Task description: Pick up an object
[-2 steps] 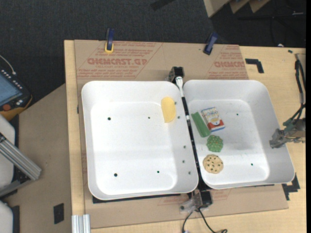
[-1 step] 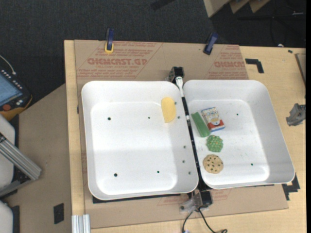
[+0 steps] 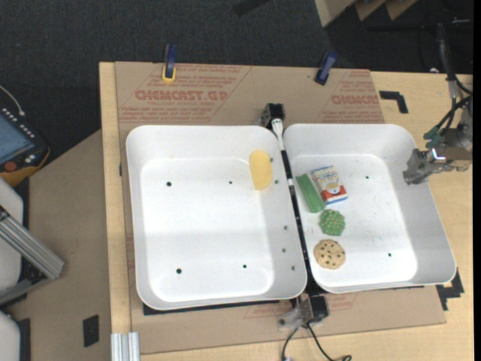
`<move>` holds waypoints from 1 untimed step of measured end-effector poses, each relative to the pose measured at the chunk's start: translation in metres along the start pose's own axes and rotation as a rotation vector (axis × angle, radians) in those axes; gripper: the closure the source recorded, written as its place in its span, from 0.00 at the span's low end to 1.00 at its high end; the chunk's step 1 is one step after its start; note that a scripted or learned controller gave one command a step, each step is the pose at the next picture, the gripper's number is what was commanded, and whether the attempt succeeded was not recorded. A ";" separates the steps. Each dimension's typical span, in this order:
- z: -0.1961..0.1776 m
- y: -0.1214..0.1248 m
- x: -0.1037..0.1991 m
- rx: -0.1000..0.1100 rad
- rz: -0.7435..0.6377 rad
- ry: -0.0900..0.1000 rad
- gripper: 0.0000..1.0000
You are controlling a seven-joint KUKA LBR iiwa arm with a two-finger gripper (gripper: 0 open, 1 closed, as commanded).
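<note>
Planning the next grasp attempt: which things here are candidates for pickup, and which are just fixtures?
Candidates:
yellow piece, left bin
green stick
small box
green ball
cookie

Fixtures:
left bin
right bin
clamps
gripper at right bin's edge

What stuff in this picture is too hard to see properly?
- Gripper: small and blurry at the right bin's rim; whether open or shut is unclear.
- Arm: cut off by the camera view's right edge.
- Small carton: its printing is too tiny to read.
- Green stick: too small to identify.
</note>
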State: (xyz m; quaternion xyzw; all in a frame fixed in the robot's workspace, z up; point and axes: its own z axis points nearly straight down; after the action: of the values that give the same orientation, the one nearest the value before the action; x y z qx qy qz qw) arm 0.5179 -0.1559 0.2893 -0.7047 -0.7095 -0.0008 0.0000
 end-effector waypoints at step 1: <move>-0.070 -0.036 -0.054 -0.009 0.013 -0.008 1.00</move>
State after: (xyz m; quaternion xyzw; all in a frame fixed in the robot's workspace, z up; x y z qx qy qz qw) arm 0.4820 -0.2098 0.3597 -0.7092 -0.7050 -0.0010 -0.0059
